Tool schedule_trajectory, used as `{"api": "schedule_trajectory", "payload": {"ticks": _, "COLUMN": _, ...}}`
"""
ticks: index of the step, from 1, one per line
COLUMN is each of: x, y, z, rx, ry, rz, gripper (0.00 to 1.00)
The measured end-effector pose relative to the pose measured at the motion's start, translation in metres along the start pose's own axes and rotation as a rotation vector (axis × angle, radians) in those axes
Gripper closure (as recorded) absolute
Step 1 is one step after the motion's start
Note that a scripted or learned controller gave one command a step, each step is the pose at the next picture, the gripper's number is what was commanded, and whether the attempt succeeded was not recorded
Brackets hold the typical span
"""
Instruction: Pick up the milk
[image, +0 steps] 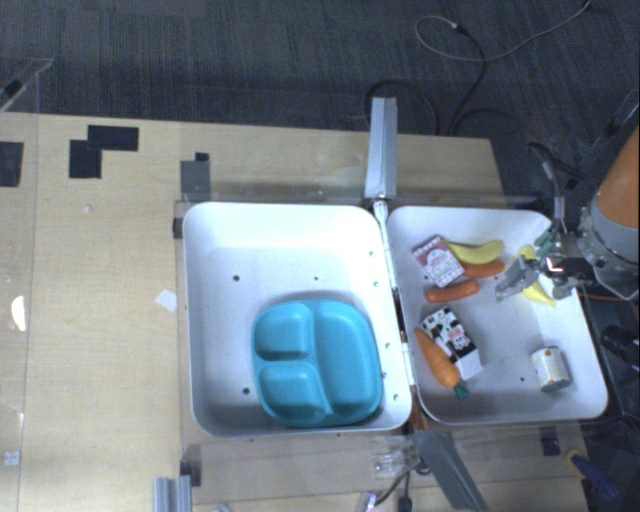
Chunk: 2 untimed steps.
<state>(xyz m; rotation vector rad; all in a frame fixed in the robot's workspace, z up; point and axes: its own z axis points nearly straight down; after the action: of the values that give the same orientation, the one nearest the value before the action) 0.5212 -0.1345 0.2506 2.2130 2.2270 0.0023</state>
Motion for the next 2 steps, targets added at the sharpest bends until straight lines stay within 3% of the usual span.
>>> {"api": "schedule_trajectory", "payload": {"ticks": 1, "x": 0.032, "y": -0.013, "z": 0.116, "rx": -0.001, "ry": 0.001, "rz": 0.082, "gripper": 0.0}}
{"api": "schedule_trajectory", "payload": {"ticks": 2, "x": 0.048, "y": 0.004, "z": 0.142, "rx": -0.044, "ry": 0.001, "rz": 0.193, "gripper": 0.0}}
